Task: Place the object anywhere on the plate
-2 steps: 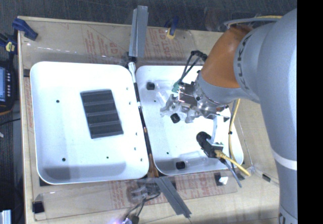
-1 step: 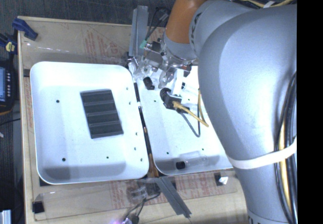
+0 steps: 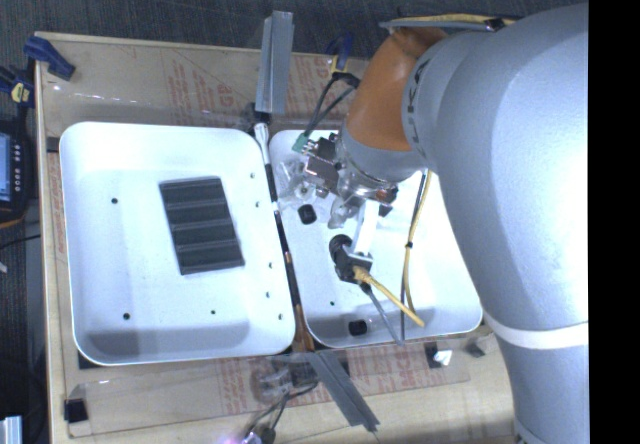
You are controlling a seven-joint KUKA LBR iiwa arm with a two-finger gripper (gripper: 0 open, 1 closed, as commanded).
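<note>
The hand (image 3: 335, 197), its grip impossible to tell, hangs over the right bin (image 3: 455, 307), with the dark ridged plate (image 3: 201, 224) well apart to its left in the left bin (image 3: 100, 172).

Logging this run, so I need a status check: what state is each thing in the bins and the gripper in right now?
Dark grey ribbed rectangular plate: lying flat in the left white bin, nothing on it.
Small black object: resting in the right white bin, apart from the plate.
Gripper: low over the right bin.
</note>
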